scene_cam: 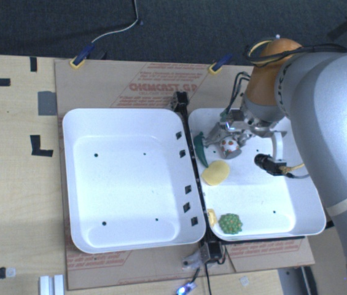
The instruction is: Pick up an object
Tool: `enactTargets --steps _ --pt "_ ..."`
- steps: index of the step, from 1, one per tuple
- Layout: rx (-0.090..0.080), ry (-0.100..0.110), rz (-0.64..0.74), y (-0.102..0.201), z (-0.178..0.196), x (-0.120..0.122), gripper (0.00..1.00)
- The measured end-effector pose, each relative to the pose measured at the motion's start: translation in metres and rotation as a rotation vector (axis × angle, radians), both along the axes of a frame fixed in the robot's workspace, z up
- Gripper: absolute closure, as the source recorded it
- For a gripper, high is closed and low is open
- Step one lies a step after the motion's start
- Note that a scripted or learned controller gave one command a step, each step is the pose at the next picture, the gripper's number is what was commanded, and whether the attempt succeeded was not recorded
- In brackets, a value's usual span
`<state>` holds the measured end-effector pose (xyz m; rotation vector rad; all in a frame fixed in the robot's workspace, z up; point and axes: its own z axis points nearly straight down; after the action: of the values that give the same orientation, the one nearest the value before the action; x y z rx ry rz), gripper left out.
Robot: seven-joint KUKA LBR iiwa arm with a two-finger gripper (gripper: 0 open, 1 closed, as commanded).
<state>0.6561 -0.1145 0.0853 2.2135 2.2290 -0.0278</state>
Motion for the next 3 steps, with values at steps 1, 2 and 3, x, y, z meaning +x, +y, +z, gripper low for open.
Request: enactTargets --steps 1,2,3 --pt "-0.001 -0.003 -0.009 0.001 0.001 -0.003 0.00" --pt "-0.004 -0.026 -0.015 0.008 0.004 -0.020 0.00" --pt "0.005 -0.018 -0.010 0.012 0.012 -0.020 1.00"
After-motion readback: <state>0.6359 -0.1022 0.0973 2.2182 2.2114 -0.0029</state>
